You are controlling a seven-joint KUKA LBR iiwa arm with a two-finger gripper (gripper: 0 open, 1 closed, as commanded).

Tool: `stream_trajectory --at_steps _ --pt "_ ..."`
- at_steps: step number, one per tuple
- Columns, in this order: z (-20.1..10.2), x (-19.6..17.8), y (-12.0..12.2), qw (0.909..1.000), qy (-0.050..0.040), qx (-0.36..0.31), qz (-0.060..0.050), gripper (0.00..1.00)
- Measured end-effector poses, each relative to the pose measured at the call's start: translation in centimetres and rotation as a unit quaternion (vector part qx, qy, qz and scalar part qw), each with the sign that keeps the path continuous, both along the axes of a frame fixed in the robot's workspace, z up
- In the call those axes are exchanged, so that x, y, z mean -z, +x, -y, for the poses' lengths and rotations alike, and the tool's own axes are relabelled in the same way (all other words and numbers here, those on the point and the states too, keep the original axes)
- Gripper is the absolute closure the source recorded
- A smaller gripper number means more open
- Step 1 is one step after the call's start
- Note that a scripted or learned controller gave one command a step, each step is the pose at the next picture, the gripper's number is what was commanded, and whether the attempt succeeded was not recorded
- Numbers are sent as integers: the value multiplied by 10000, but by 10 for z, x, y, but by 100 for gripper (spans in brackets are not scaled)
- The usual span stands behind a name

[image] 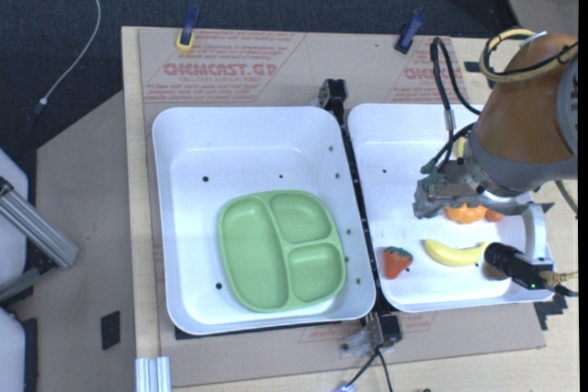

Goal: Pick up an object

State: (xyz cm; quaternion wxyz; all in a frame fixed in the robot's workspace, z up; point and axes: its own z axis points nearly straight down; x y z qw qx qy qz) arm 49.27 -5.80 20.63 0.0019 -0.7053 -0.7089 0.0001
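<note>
We read "CHEMCAST G.P" in red on the cardboard sheet (230, 69) covering the counter. Taking the right bin (390, 138) as landmark: the gripper (439, 197) hangs over its middle; whether it is apart or clamped we cannot tell. An orange object (466, 215) sits just beside the gripper, a banana (451, 252) and strawberry (397, 262) near the bin's front edge. Its rear half lies open.
</note>
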Motion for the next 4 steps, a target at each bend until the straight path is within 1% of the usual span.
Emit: stream_trajectory --at_steps 1,2,3,4 --pt "-46 -1 -7 10000 3 -3 0 100" --pt "-89 -3 -6 10000 -5 0 15 100" --pt "-139 -17 -6 10000 -7 -2 24 100" --pt "-137 -17 -5 10000 -12 23 17 0"
